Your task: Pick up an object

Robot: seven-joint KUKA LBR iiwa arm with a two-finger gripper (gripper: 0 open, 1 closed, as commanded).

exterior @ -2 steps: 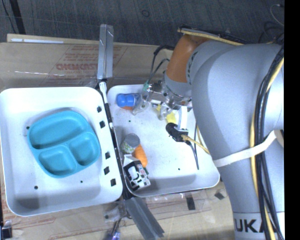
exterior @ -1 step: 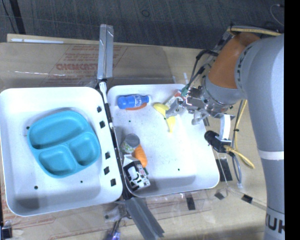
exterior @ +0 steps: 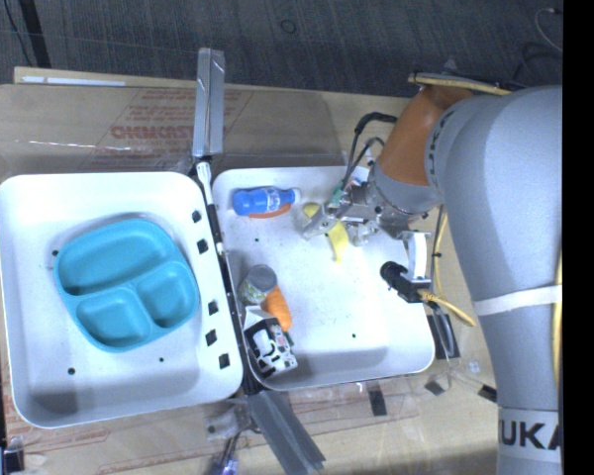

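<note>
My gripper [exterior: 329,218] hangs low over the back middle of the right bin [exterior: 376,354], coming in from the right. A small yellow object [exterior: 335,243] lies right under it and sticks out toward the front; whether it is gripped is hidden by the gripper body. A blue bottle [exterior: 263,202] with an orange cap end lies on its side just left of the gripper. Near the bin's left wall stand a small grey-topped can [exterior: 258,283] and an orange piece [exterior: 278,310]. A black-and-white object [exterior: 268,348] sits at the front left corner.
The left bin [exterior: 30,364] holds a blue divided plate [exterior: 127,282]. A metal divider bar [exterior: 209,107] rises between the bins at the back. The grey arm [exterior: 500,216] covers the right bin's right side. Bare white floor shows in the right bin's middle and front.
</note>
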